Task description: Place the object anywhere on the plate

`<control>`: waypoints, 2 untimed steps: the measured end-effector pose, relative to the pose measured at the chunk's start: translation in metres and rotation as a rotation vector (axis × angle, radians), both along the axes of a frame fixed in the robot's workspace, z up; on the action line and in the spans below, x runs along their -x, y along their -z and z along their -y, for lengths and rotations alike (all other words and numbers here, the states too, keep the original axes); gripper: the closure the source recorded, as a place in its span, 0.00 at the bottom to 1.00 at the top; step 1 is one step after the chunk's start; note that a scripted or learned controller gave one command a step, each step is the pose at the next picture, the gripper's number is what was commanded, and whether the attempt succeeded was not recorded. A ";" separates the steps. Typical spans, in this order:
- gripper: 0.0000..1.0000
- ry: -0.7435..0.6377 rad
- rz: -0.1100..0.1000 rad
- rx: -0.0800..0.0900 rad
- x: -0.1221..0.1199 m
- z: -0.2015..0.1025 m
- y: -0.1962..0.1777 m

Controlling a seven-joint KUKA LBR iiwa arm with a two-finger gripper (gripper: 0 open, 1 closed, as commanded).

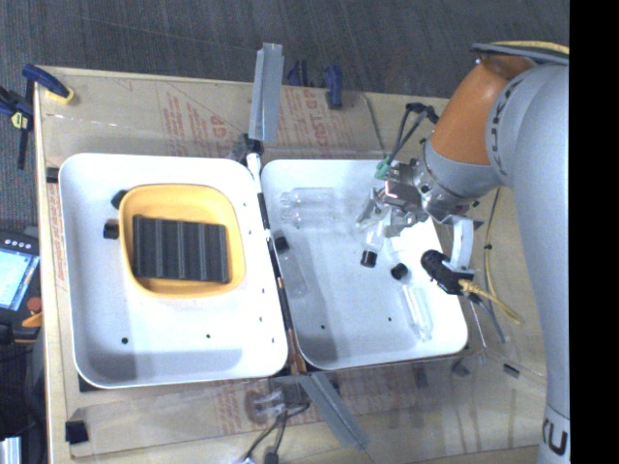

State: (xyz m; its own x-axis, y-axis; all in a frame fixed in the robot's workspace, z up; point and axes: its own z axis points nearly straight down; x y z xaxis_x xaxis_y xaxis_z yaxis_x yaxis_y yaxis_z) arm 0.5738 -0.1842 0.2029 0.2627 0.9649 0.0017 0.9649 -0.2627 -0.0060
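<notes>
Clear plastic bottle [308,207] lies on its side in the right bin [338,336], upper left part. Gripper [383,249] hangs near it, apart; jaw state: cannot tell. Bottle looks light, slippery, crushable; grip mid-body. Plate [184,201] sits in the left bin [97,346].

Left of the fingers [368,256], black-tipped, a yellow plate [182,201] carries a dark grey ribbed panel in a white bin [87,336]. Just beside them lie clear, seemingly colourless plastic pieces [308,205]; above, the arm [527,133] is grey with an orange band.

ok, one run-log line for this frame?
arm: over right bin | gripper: above bin floor, fingers unclear | clear plastic object: lying in right bin | yellow plate: left bin, holds dark ridged block
</notes>
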 end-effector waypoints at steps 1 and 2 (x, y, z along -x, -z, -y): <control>1.00 -0.069 0.002 0.002 -0.022 -0.058 -0.020; 1.00 -0.407 0.005 0.002 -0.043 -0.125 -0.023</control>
State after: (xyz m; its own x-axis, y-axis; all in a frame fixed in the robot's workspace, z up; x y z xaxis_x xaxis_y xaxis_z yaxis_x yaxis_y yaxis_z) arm 0.6169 -0.0594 0.2255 -0.1406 0.9901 -0.0003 0.9901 0.1406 -0.0010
